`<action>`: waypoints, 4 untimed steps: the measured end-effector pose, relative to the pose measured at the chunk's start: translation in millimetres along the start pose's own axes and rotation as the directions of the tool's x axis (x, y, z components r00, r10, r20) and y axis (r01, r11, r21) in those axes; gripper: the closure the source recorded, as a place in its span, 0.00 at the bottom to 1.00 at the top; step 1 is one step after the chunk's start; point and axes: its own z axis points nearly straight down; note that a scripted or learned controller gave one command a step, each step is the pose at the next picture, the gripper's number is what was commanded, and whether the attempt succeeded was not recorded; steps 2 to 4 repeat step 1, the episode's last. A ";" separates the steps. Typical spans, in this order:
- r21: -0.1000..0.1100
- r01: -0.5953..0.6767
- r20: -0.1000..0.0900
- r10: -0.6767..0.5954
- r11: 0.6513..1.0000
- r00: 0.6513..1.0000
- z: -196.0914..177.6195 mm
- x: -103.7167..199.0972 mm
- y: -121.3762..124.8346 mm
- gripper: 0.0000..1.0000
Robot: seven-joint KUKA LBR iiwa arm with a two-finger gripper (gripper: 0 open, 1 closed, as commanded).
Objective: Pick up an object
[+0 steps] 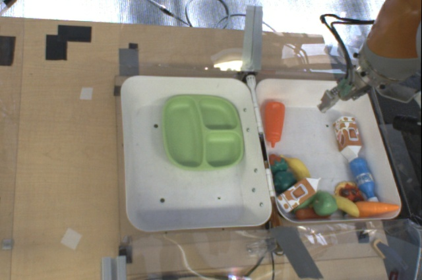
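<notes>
I've got the gripper (331,99) up at the two o'clock side of the right bin (304,124), hanging over its upper right part with nothing between the fingers. Open or closed, I can't tell from this slant. Above it, the orange band of the arm (395,15) sits at the view's right.

Counting what's in that right bin. One orange bottle (273,120) lies at eleven o'clock, well apart from the gripper. One brown-and-white carton (347,132) lies at three o'clock, just below the gripper, and one blue bottle (363,178) follows it toward four o'clock. Along the bottom, from seven to five: one dark green piece (283,174), one yellow banana (297,168) touching it, a second brown-and-white carton (296,194), one green round fruit (324,203), one red-and-dark piece (349,192), and one orange carrot (377,209) at the far corner. So two cartons, two bottles.

Left bin (142,140): one green divided tray (202,131), three compartments, sitting above the middle.
</notes>
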 end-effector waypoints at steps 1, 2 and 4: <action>0.006 0.109 -0.003 -0.109 0.994 0.994 93.3 39.2 -117.1 1.00; 0.006 0.109 -0.003 -0.109 0.994 0.994 93.3 39.2 -117.1 1.00; 0.006 0.109 -0.003 -0.109 0.994 0.994 93.3 39.2 -117.1 1.00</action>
